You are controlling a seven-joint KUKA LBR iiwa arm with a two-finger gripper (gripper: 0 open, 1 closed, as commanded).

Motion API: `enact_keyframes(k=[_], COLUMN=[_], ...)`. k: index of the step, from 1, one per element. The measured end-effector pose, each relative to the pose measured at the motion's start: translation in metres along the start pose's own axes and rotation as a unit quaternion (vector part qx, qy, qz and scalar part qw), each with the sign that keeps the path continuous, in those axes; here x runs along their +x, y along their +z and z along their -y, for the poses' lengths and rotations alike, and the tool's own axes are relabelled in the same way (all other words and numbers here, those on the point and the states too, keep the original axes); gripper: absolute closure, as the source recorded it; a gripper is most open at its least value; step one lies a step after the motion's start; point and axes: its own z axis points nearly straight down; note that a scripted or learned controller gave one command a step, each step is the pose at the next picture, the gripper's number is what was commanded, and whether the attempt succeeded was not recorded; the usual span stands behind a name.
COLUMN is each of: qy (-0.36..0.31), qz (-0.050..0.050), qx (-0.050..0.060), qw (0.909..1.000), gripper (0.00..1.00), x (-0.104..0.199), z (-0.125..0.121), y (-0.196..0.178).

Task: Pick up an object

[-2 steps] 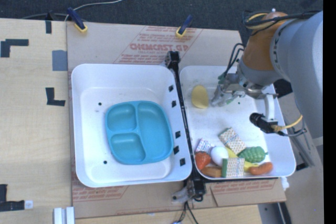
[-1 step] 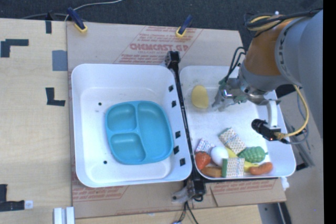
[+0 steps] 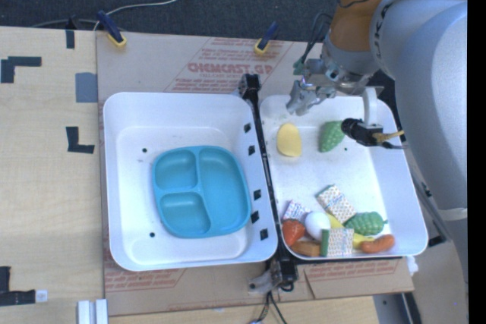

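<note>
arm: reaching in from the right, bent downward | hand point(image 3: 302, 100): low (orange band above wrist)

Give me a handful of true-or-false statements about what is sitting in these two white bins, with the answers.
1. The blue divided plastic plate lies in the left white bin. True.
2. The yellow lemon-shaped toy lies on that plate. False: it lies in the right white bin.
3. The end effector hangs above the right bin's far end. True.
4. The green leafy toy sits left of the yellow toy. False: it sits right of it.
</note>
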Motion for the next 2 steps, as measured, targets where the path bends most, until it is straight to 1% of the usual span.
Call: enact_keyframes(k=[1, 2], qy=[0.001, 0.000], qz=[0.000, 0.000], qx=[0.001, 0.001], qw=[1.0000, 1.0000], gripper=[0.00, 0.00], x=[-0.001, 0.045], z=[0.000, -0.003], y=[0.001, -0.007])
